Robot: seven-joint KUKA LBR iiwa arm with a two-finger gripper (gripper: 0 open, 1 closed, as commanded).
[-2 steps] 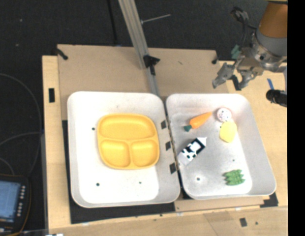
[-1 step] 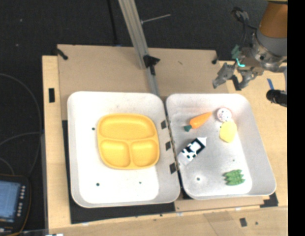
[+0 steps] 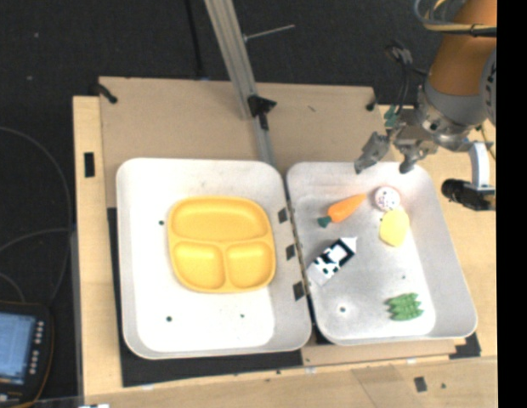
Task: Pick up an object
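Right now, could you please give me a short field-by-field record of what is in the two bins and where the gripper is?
left bin: yellow divided plate
right bin: toy carrot, yellow lemon-like piece, small pink-and-white round item, black-and-white toy, green item
gripper: open, above the right bin's far edge, holding nothing
nearest to gripper: small pink-and-white round item
task state: no object picked up yet
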